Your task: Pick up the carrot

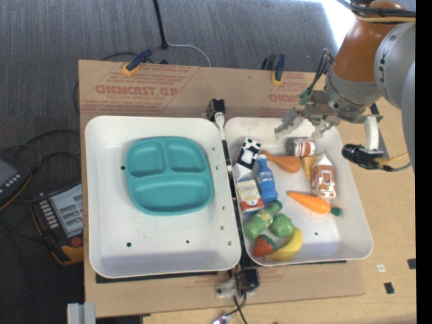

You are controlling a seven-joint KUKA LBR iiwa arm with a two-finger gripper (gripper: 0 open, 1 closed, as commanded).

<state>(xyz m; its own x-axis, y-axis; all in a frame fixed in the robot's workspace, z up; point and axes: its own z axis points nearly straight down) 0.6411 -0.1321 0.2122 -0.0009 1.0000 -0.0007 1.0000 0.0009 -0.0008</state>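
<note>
Two white bins side by side on a brown cardboard sheet (135, 86). In the left bin (108, 235): a teal divided plate (169, 175), lying flat. In the right bin (354, 238): a black-and-white carton (248, 152) by the dividing wall, a blue bottle (265, 181) beside a small box (248, 193), a tin can (300, 147) on its side, an orange-and-white carton (323, 179), green peppers (266, 223), a strawberry (264, 246) touching a banana (291, 247). Yellow clamps (137, 62) on the cardboard's far edge.

A robotics lab — cardboard sheet (135, 90) clamped to the bench, loose cables (40, 147) and a controller box (57, 211) on carpet.
</note>
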